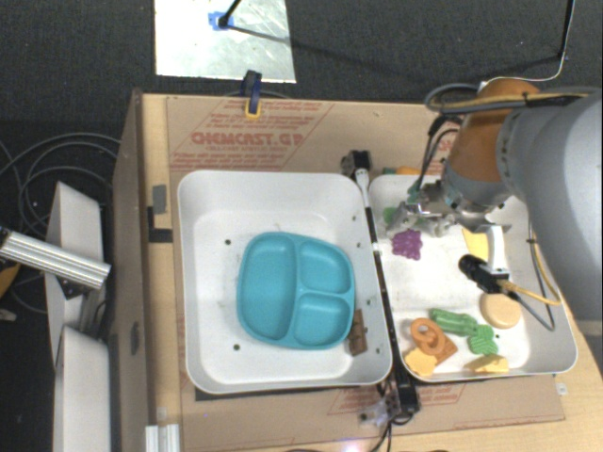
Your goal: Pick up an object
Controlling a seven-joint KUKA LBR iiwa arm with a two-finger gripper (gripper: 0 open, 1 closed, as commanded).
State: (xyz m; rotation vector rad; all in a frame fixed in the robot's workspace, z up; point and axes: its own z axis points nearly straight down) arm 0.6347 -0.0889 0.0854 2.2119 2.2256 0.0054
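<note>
while the gripper [415, 213] hangs low over the right bin [556, 347], we can't tell its finger state or any hold. purple toy [407, 244] lies just below it; we see a blue tray [294, 290] in the left bin [203, 252].

Divided plate [295, 290] in left bin [203, 252]. Right bin [542, 342]: toy grapes [406, 244] near its left wall; food pieces [452, 335] clustered along near edge. Both bins on bench [254, 135].

Grey arm [542, 158] bends down, pincer [421, 212] lowered.
</note>
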